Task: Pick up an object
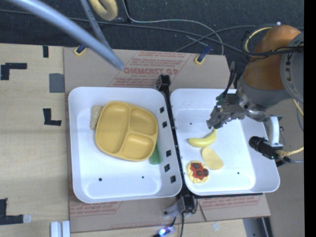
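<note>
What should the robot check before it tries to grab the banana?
1. Banana in the right bin: ok.
2. Gripper close above the banana's upper end: ok.
3. Fingers open or shut: cannot tell.
4. Banana between the fingers: not ok, it lies on the bin floor.
5. Room around the banana: ok, the pale yellow slice and the pizza piece lie apart, below it.
6. Yellow plate out of the way, in the left bin: ok.

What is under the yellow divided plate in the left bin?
Two things poke out from under the yellow divided plate: a tan, bread-like piece at its left edge and a green item at its lower right. How far each extends underneath is covered.
</note>
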`<state>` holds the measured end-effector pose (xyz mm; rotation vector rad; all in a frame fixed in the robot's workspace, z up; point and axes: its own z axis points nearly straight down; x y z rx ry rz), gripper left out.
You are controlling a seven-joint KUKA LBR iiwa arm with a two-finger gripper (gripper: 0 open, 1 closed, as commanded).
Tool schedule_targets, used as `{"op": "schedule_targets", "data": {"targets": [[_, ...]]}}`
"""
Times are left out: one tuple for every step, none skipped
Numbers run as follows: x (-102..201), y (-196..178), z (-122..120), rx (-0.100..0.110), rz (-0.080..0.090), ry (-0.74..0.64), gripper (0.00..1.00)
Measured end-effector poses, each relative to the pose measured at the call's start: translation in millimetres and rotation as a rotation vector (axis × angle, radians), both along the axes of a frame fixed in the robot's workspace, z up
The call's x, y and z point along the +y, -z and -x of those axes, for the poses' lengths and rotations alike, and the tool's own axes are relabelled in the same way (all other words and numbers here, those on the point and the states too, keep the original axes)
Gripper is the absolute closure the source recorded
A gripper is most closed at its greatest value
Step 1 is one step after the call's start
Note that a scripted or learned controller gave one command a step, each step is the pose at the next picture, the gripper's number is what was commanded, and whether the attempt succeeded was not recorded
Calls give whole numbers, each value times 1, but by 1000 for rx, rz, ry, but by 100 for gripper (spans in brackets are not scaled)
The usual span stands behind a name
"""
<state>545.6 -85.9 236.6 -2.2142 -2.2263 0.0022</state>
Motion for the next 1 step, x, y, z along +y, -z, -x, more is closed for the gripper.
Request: {"op": "schedule_targets", "data": {"targets": [[36, 5, -24, -1, 1, 2, 100]]}}
